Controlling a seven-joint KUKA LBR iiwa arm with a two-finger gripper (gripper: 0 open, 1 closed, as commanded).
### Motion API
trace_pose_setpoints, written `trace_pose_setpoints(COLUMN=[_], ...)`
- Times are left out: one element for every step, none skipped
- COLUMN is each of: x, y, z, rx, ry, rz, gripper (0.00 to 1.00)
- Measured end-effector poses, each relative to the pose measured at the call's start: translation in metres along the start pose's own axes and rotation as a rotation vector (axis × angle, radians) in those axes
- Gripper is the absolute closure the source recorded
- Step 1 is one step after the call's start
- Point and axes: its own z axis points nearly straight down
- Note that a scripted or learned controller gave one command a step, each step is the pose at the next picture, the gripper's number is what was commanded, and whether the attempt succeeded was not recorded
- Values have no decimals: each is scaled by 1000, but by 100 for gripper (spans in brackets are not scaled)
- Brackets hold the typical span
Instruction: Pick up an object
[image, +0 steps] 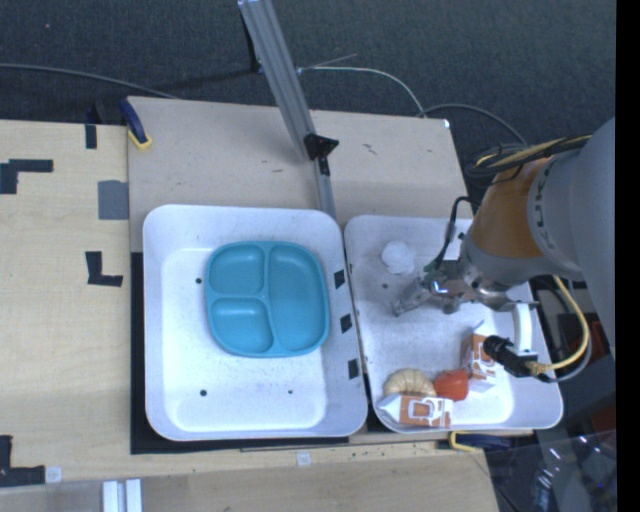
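Two white bins sit side by side on the tabletop (230, 170). Over the right bin (372, 350) hangs the pincer (408, 300), open and holding nothing. Just above it lies a clear cup (398, 257). Below it sit a croissant (408, 381), a tomato (452, 384) and a carton (424, 409). Far left lies a blue plate (268, 298).

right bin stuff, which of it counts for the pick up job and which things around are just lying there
For the job:
gripper, low over the right bin
croissant
red tomato-like piece
orange-and-white cartons
pale round object

Just lying about:
blue divided plate in the left bin
metal pole
cables
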Motion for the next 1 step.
trace_pose_setpoints(x=[1], y=[0], z=[-11], rx=[0], ry=[2], rz=[-1], gripper=[100])
